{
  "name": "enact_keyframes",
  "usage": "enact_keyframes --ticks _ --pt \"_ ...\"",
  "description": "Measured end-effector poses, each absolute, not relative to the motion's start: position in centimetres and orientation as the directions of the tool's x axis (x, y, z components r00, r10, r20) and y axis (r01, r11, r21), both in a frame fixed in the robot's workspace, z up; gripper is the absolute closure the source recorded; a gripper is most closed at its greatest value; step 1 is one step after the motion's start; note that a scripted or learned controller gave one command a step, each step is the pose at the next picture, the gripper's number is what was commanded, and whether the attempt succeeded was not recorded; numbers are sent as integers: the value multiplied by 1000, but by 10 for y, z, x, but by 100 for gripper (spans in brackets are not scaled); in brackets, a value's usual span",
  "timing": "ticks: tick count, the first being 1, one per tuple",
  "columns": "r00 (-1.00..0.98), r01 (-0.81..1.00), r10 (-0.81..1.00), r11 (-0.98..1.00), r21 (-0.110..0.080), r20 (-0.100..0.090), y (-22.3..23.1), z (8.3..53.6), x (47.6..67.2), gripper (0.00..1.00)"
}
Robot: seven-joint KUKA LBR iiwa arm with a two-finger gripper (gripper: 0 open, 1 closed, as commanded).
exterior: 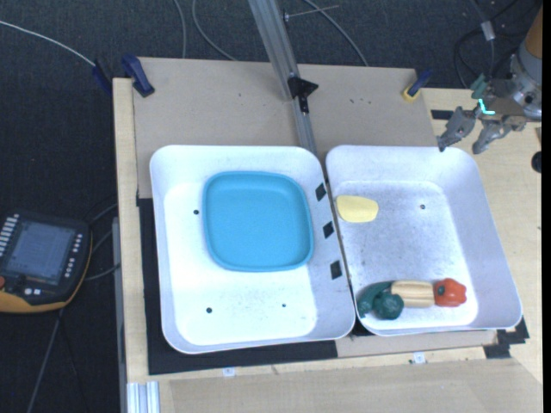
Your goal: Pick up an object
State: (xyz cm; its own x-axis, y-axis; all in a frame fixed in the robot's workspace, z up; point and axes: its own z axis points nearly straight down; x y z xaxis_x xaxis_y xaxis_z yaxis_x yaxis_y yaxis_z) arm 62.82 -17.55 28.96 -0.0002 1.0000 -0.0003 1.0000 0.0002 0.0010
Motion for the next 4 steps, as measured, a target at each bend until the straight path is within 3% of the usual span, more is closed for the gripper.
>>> enact_keyframes --ticks 1,4 --pt "0 1000 1000 0 1 0 -176 290 628 0" --pt "0 1000 1000 0 -3 1 -178 142 629 0"
